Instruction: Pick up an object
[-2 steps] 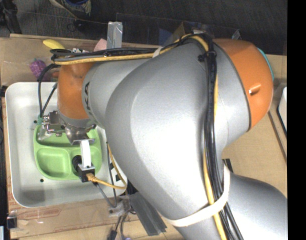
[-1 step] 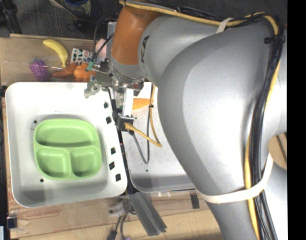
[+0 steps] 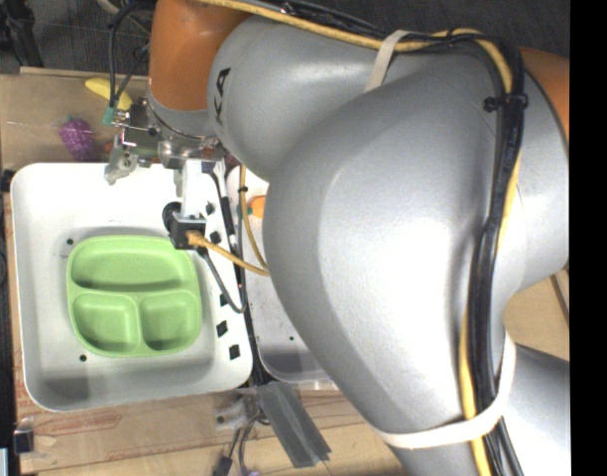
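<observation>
Arm (image 3: 383,216): grey bulk covering the right bin and most of the view.
Gripper (image 3: 125,162): over the left bin's (image 3: 31,266) far rim; finger state cannot be told (blurred metal).
Tray (image 3: 135,296): green, three compartments, lying in the left bin.
Bench (image 3: 36,97): a purple thing (image 3: 77,137) and a yellow one (image 3: 110,92), perhaps toys, beyond the bin.

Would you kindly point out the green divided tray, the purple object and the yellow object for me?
Green divided tray (image 3: 135,266): camera view, on its long upper compartment.
Purple object (image 3: 77,138): camera view, on its middle.
Yellow object (image 3: 105,90): camera view, on its visible left part.
</observation>
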`<action>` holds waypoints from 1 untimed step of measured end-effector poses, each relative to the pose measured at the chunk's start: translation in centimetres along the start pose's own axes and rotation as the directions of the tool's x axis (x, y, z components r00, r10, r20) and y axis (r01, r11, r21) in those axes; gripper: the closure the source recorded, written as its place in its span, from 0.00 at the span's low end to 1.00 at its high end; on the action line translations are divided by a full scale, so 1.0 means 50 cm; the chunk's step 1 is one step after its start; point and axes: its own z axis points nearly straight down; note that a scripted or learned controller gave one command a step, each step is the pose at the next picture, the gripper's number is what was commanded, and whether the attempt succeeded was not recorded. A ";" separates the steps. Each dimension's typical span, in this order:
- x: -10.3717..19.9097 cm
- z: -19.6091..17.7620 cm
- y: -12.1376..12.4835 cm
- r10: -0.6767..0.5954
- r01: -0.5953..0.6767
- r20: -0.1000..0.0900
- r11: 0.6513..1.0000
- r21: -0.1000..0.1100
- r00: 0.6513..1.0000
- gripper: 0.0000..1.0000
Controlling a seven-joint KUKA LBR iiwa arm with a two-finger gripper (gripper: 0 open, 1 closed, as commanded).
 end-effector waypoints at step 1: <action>0.015 -0.167 -0.244 0.004 -0.004 -0.001 1.000 -0.001 1.000 0.00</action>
